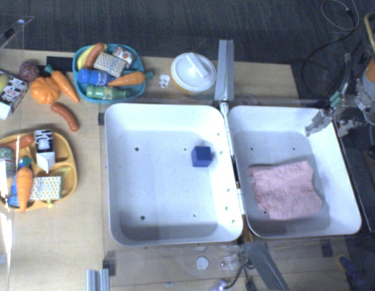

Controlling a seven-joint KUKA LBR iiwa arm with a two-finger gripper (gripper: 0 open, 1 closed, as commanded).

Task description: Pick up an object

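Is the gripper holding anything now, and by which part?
Nothing is held. The gripper is at the right bin's far edge, apart from the pink cloth and the blue block.

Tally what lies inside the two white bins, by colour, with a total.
Blue: 1, the blue block in the left bin
Pink: 1, the pink cloth in the right bin
Total: 2

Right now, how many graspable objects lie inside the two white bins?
2. A blue cube sits near the middle of the left bin; a pink cloth lies in the right bin. Something could be hidden under the cloth.
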